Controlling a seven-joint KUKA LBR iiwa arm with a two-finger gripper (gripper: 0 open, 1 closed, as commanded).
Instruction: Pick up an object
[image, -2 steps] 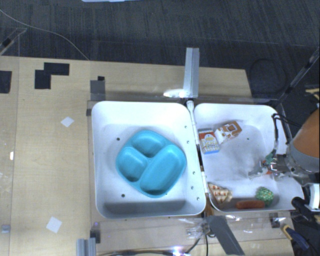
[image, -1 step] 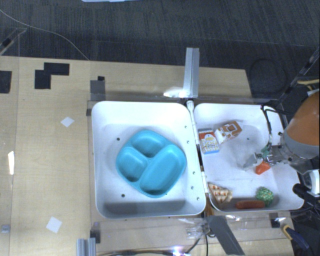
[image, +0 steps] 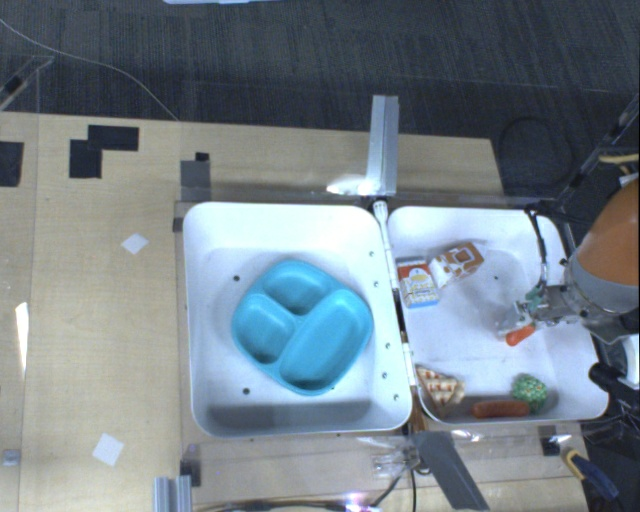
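Note:
My gripper (image: 533, 312) is low over the right side of the right bin (image: 500, 225), reaching in from the right. A small orange carrot-like piece (image: 519, 336) lies just below and left of the gripper's tip, touching or nearly touching it; I cannot tell if it is gripped. Further left in the same bin are a small orange-and-white carton (image: 419, 283) and a brown-and-white packet (image: 461, 260). Along the bin's front edge lie a waffle-like piece (image: 440, 385), a brown sausage (image: 500, 408) and a green broccoli piece (image: 530, 390).
The left bin (image: 210, 400) holds a blue divided plate (image: 302, 325). A metal post (image: 384, 145) stands behind the seam between the bins. Cables run by the arm at the right edge.

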